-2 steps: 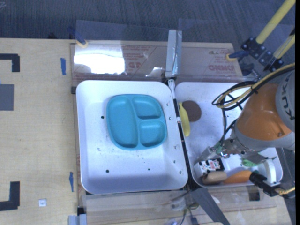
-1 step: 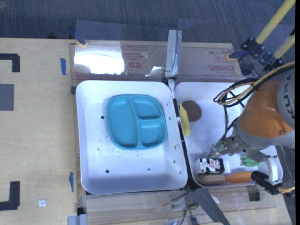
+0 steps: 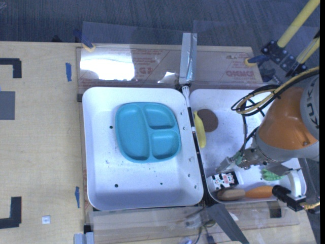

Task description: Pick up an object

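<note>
Hovering gripper [image 3: 228, 165] just above black-and-white object [image 3: 224, 179].

A robotics lab: a plywood table [image 3: 40, 151] marked with blue tape [image 3: 68, 71] carries two white bins [image 3: 96, 187], clear plastic shields [image 3: 132, 62] stand behind, and loose cables [image 3: 254, 103] trail at right.

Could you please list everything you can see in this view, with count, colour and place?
Bins: two, white, side by side on the bench; left bin, right bin.
Divided plate: one, light blue, middle of the left bin.
Round disc: one, brown, upper left of the right bin.
Banana: one, yellow, along the right bin's left wall.
Small box: one, black and white, lower right bin.
Carrot: one, orange, lower right bin.
Arm: one, grey and orange, over the right bin.
Gripper: one, above the small box.
</note>
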Robot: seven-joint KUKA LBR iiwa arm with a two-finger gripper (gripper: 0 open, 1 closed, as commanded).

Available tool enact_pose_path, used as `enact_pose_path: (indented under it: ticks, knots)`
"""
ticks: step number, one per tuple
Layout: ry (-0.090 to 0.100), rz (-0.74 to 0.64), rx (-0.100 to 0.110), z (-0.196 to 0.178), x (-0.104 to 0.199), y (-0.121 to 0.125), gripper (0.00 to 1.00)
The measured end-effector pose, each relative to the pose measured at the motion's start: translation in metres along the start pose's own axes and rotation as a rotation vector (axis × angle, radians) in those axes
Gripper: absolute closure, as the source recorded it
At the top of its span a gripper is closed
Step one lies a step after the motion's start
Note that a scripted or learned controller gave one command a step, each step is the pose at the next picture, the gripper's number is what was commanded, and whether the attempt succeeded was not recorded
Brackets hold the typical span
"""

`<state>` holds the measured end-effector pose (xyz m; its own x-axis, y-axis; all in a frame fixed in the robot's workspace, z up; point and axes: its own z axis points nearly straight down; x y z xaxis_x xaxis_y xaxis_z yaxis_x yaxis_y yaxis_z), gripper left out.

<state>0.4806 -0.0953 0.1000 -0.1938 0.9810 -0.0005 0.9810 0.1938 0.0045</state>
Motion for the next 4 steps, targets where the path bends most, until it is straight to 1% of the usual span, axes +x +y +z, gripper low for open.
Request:
enact_pose_path:
  ticks: [1, 2, 3, 4]
  knots:
    - [-0.001, 0.123, -0.001, 0.013, -0.019, 0.058, 0.0]
    - [-0.003, 0.174, 0.0, 0.014, -0.086, 0.084, 0.0]
    - [0.0, -0.009, -0.007, -0.089, 0.014, 0.077, 0.0]
    - [-0.001, -0.004, 0.0, -0.094, 0.011, 0.075, 1.0]
